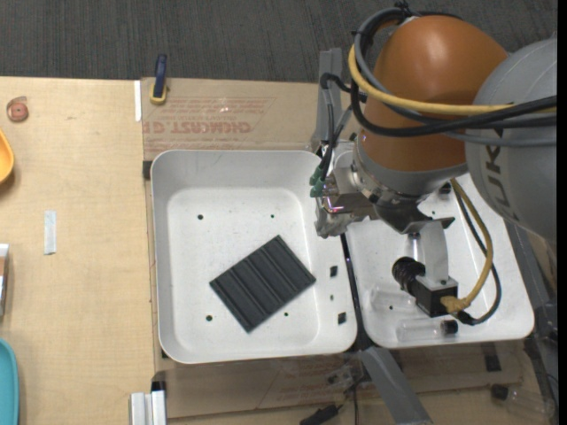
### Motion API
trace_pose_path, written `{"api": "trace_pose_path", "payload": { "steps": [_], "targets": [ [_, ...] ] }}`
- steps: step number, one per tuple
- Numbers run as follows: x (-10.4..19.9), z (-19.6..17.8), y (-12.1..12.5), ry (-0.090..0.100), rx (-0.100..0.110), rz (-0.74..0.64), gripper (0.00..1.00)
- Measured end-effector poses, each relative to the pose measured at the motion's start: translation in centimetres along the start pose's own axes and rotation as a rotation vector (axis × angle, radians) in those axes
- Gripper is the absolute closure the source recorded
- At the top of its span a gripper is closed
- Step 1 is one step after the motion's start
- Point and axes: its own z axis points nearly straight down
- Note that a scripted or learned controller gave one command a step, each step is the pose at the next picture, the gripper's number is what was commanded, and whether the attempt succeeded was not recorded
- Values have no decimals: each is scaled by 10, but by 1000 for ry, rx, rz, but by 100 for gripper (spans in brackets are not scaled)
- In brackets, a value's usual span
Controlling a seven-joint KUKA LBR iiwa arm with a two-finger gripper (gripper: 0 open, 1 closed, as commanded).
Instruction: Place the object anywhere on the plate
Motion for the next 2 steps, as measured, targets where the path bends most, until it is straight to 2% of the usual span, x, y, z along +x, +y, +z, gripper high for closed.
{"api": "trace_pose_path", "payload": {
  "steps": [1,2],
  "targets": [
    [21,54,2,1,1,-432,100],
    [63,12,14,0,-1,-567,100]
  ]
}}
